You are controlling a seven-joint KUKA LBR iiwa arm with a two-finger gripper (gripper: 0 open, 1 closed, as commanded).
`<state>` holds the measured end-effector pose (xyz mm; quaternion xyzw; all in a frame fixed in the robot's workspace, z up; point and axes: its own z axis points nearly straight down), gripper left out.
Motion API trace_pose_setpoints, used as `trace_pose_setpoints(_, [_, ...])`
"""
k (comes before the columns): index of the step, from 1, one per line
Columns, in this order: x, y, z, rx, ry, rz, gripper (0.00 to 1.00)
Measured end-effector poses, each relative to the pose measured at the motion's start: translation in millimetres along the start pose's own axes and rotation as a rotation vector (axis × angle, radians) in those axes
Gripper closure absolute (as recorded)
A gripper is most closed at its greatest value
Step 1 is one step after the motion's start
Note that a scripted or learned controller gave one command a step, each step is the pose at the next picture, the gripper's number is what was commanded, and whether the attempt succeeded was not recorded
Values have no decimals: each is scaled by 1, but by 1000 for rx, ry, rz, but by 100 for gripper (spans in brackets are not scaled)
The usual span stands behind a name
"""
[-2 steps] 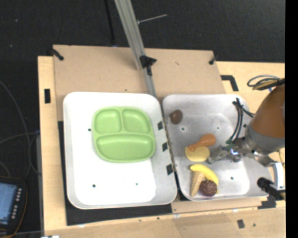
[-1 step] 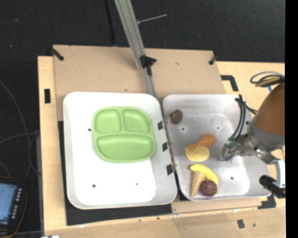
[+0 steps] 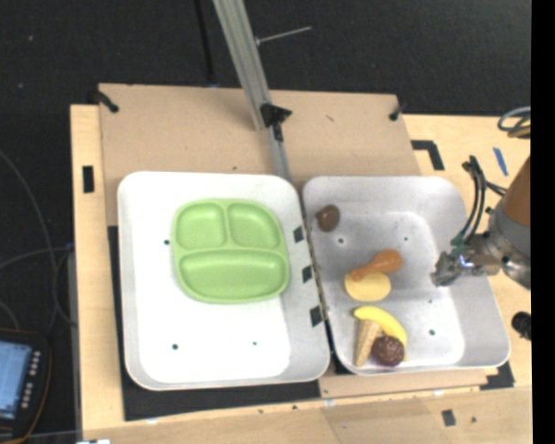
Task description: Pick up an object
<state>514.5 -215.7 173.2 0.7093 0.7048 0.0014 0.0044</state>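
Gripper [image 3: 449, 271]: it hung over the right side of the right bin [image 3: 425, 202], well right of the food; how far its fingers stood apart could not be told, and nothing showed between them.
Arm [image 3: 513, 220]: it came in from the right edge, wrist low over the bin's right rim.
Food: every loose piece lay in the left half of the right bin, so any pick meant a move leftward from the gripper.
Orange piece [image 3: 381, 264]: nearest to the gripper, just left of it at about the same depth; its long axis ran from near-left up to far-right, the fatter end toward the gripper.
Yellow disc [image 3: 368, 288]: touching or nearly touching the orange piece's near-left end, slightly nearer the camera.
Banana [image 3: 381, 320]: nearer again, lying slantwise, beside a pale cone [image 3: 363, 340] and a dark red berry [image 3: 387, 351].
Brown ball [image 3: 327, 217]: alone at the far-left corner of the right bin, well apart from the gripper.
Green plate [image 3: 231, 251]: three compartments, in the left bin [image 3: 148, 340], nothing on it.
Judgement: the orange piece looked the shortest reach; fingers would probably need to close across its narrow width.
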Motion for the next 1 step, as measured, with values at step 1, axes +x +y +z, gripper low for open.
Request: trace_pose_setpoints(1, [-11, 8, -55, 1, 0, -9, 100])
